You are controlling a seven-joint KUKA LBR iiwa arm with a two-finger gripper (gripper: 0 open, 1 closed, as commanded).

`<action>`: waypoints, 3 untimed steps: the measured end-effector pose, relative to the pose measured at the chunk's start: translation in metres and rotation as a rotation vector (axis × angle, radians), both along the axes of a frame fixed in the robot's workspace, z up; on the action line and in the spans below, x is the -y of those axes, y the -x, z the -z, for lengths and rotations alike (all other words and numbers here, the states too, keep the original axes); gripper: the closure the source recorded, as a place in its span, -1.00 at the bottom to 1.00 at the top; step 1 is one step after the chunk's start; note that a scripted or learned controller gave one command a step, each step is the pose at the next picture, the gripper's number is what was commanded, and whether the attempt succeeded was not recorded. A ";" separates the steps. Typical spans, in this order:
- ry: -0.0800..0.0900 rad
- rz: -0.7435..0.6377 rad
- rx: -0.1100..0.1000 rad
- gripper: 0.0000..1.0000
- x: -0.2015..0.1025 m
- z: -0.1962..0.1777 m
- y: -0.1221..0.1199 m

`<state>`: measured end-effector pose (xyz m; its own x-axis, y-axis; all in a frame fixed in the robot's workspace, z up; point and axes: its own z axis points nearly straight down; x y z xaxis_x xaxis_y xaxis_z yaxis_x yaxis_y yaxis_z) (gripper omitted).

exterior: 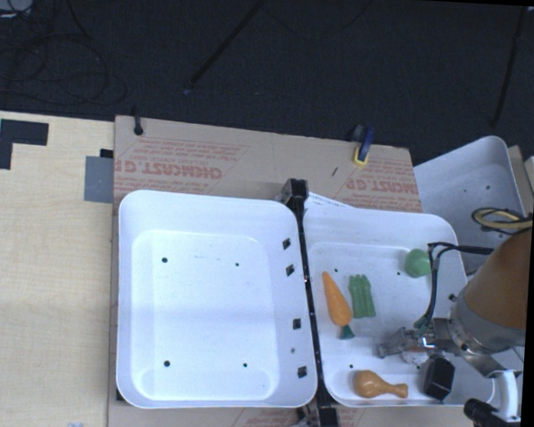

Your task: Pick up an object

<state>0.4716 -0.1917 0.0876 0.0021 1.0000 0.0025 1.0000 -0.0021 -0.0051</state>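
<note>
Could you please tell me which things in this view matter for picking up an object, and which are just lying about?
For the job:
two-finger gripper
orange toy carrot
green ridged bundle
round green toy
tan pear-shaped toy
right white bin

Lying about:
left white bin
brown cardboard sheet
blue-and-yellow clamp

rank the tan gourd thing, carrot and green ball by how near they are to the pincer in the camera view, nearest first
From the pincer in the right bin:
1. Tan gourd-shaped toy, just below it by the bin's near wall.
2. Carrot, up and to its left.
3. Green ball, above it, near the far wall.
</note>
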 end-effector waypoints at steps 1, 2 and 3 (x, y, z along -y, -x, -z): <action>0.004 -0.003 0.008 -1.00 0.023 -0.013 -0.057; 0.001 0.002 0.001 -1.00 -0.006 0.001 -0.008; 0.006 -0.003 0.010 -1.00 0.024 -0.036 -0.070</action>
